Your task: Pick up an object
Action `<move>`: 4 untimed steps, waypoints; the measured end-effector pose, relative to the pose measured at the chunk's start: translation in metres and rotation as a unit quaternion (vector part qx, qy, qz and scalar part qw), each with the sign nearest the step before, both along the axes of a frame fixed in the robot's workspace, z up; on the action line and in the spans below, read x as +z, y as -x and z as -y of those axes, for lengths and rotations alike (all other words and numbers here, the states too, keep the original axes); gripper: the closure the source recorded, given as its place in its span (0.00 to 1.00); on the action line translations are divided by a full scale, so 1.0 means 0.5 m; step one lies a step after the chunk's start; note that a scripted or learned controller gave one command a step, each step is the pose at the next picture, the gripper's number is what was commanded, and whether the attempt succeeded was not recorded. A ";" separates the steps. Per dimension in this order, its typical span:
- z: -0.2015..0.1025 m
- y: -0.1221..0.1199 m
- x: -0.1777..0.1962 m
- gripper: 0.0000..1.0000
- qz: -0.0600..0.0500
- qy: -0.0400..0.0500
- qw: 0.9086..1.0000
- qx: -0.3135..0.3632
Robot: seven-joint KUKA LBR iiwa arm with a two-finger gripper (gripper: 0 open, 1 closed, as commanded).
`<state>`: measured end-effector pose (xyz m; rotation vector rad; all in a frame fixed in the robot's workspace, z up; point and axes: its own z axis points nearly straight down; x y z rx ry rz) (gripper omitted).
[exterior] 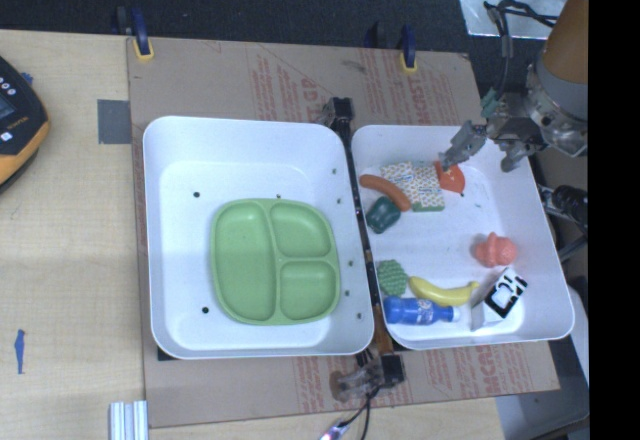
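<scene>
The right bin (530, 218) holds several small objects. Among them are an orange sausage (385, 190), a patterned pad (415, 184), a red-orange piece (451, 178), a dark green piece (382, 216), a pink lump (493, 249) and a yellow banana (443, 290). There are also a green textured piece (392, 277), a blue bottle (418, 311) and a black-and-white block (505, 294). My gripper (487, 150) hangs over the bin's far right part, open, with nothing between its fingers. Its left fingertip is just above the red-orange piece.
The left bin (180, 178) holds a green divided plate (275, 261). A yellow and black device (15, 123) lies at the bench's left edge. Blue clamps (141, 36) hold the brown board at the back. Cables run behind the arm at upper right.
</scene>
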<state>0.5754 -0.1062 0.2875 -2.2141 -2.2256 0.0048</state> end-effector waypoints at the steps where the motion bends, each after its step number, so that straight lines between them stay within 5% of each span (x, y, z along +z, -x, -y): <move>1: 0.163 -0.089 -0.162 0.00 -0.001 0.001 1.000 -0.001; 2: 0.200 -0.160 -0.327 0.00 -0.001 0.000 1.000 0.000; 3: 0.200 0.032 -0.383 0.00 -0.002 0.000 1.000 -0.001; 4: 0.211 0.108 -0.392 0.00 0.000 0.000 1.000 0.000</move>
